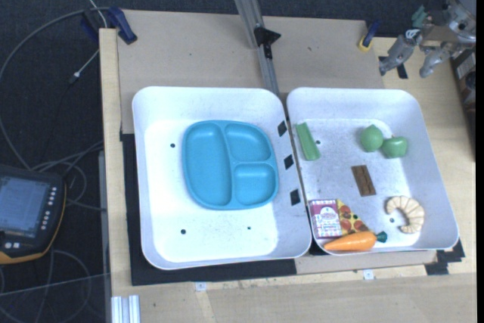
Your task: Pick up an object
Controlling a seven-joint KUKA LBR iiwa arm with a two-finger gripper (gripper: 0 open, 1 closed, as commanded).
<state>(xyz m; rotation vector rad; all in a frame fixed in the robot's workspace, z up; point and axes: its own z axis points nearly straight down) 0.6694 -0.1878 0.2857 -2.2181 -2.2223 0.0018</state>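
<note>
The worktop [219, 38] carries two white bins side by side; the left bin [159, 185] holds a blue divided plate [229, 163], the right bin [423, 163] the small things. The pincer [413, 57] hangs past the right bin's far right corner, fingers spread, grasping nothing. Every candidate lies nearer the camera and to the left of it — closest the green pear [382, 141], then the brown bar [364, 180], long axis running front to back

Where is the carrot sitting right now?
The carrot lies at the near edge of the right bin, just below the pizza slice and red carton, left of the croissant.
</note>
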